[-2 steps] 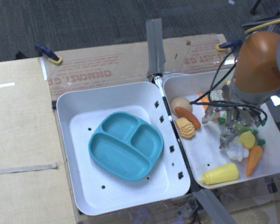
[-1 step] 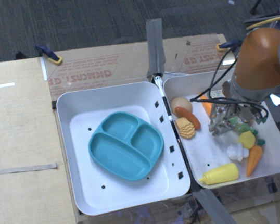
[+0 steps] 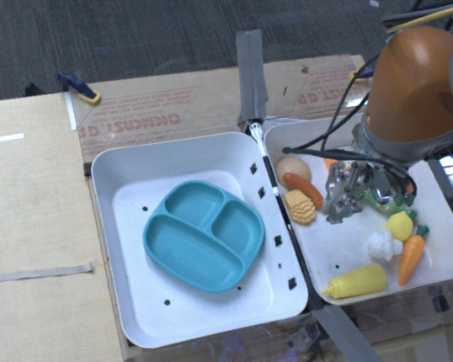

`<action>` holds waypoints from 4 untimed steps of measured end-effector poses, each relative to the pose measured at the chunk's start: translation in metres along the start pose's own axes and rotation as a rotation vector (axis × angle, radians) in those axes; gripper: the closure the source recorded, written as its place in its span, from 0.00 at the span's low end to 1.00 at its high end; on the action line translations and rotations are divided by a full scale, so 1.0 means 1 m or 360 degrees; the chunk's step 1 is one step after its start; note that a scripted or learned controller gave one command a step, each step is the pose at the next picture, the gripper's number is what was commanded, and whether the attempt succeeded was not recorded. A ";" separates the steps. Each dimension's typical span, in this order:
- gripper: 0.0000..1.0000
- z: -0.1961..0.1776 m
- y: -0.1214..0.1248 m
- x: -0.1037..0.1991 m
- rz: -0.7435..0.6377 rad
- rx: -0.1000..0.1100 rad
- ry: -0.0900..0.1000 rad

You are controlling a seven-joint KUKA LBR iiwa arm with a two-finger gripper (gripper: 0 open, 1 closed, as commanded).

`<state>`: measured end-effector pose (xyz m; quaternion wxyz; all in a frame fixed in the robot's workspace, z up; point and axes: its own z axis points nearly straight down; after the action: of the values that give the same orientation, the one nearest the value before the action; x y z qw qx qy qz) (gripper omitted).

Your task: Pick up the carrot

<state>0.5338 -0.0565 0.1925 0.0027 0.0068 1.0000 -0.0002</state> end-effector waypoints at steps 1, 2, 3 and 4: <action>0.00 0.000 0.000 0.000 0.0001 0.0000 0.0000; 0.00 0.100 -0.054 -0.053 -0.0070 0.0000 0.0001; 1.00 0.089 -0.054 -0.054 -0.0075 0.0003 -0.0007; 1.00 0.098 -0.042 -0.127 0.0175 0.0001 -0.0004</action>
<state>0.6608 -0.1001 0.0948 0.0040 0.0617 0.9981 -0.0003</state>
